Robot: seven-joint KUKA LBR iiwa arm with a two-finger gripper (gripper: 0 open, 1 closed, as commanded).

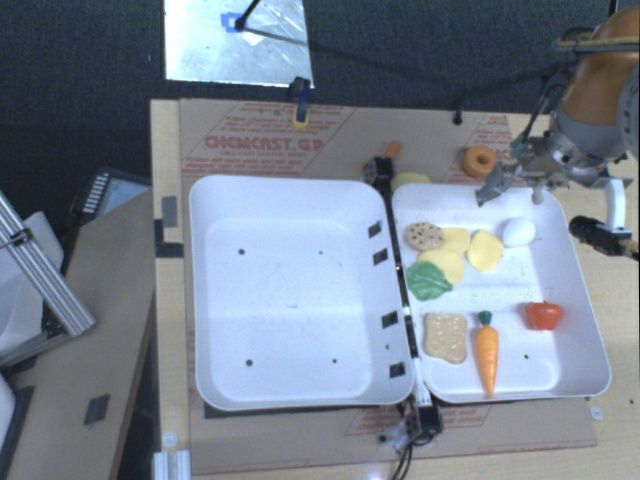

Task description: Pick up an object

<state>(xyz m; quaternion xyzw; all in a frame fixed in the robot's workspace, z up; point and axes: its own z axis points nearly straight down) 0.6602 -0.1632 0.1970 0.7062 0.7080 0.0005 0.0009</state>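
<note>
1. The gripper hangs over the far edge of the right bin, below the grey arm with its orange band. Two dark fingers stand visibly apart with nothing between them.
2. The white egg lies in the right bin just beneath and in front of the gripper, not touching it as far as can be seen.
3. Also in the right bin: a chocolate-chip cookie, yellow pieces (exact kind unclear), a green leafy piece, a slice of toast, a carrot lying lengthwise, and a red tomato-like piece.
4. A doughnut sits on the bench outside the bin, just left of the gripper.
5. The left bin lies alongside, touching the right bin at the black clips.
</note>
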